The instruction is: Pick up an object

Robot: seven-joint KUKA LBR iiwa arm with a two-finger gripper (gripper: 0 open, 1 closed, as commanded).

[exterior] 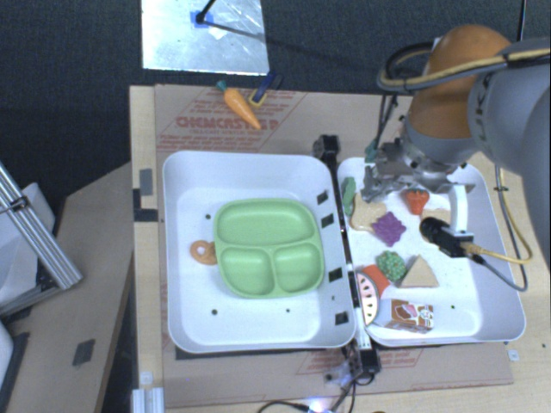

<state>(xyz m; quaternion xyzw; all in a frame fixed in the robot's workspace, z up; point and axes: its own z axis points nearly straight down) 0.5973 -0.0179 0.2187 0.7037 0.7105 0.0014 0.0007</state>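
Down in the far left corner of the right bin (pixel 499 317), the gripper (pixel 376 188), hung from the grey arm (pixel 508 119) and hovering at the far edge of a flat tan bread slice (pixel 368 219); grip impossible to judge from this angle, whether clenched or released. Crowded close around it: a long green piece (pixel 349 198) against the bin's left wall just beside the gripper, a small red toy fruit (pixel 417 201) with a green top to its right, and a bumpy purple piece (pixel 390 228) lying on the bread's near right corner. Nearer the camera in the same bin, well apart from the gripper: a knobbly green broccoli (pixel 393 265) touching a tan wedge (pixel 421 274), a red watermelon slice (pixel 368 289) with a green rind by the left wall, and a small printed packet (pixel 411 314) lying flat. In the left bin (pixel 185 231), a smooth pale green plate (pixel 267 248) with three compartments, rounded at the corners, and a small orange ring (pixel 203 252) touching its left edge. Both bins shallow, white and glossy, set on printed brown cardboard (pixel 293 110). Beyond the bins, on that cardboard, an orange toy carrot (pixel 242 108) lying aslant; farther back, a square silver sheet (pixel 205 24), dull and metallic.
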